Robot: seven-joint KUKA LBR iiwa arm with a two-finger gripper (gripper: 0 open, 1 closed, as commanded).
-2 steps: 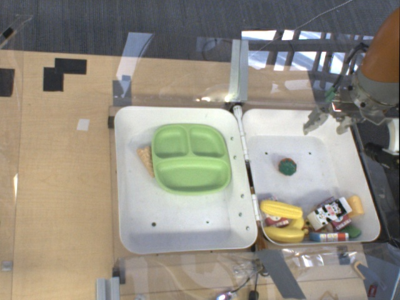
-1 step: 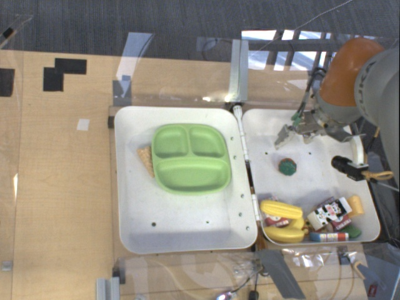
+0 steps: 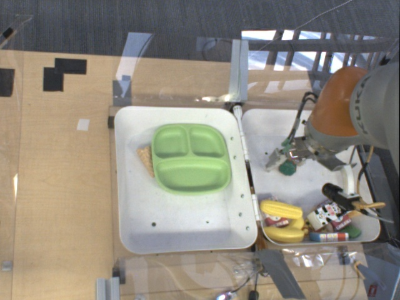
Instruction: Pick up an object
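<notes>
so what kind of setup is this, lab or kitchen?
Looks like a robot lab bench, not a kitchen: two white bins, left and right, a clear guard wall, and toy items such as a green plate and a yellow banana.

Left white bin (image 3: pixel 134 224): holds a green divided plate (image 3: pixel 190 157) with three compartments, set toward the far half of the bin. A tan, waffle-textured piece (image 3: pixel 145 160) lies at the plate's left edge, partly tucked beneath it. Wooden bench (image 3: pixel 56 186): black block-shaped markings (image 3: pixel 62 73) at the far left, with a small pale square (image 3: pixel 83 125) nearer.
</notes>
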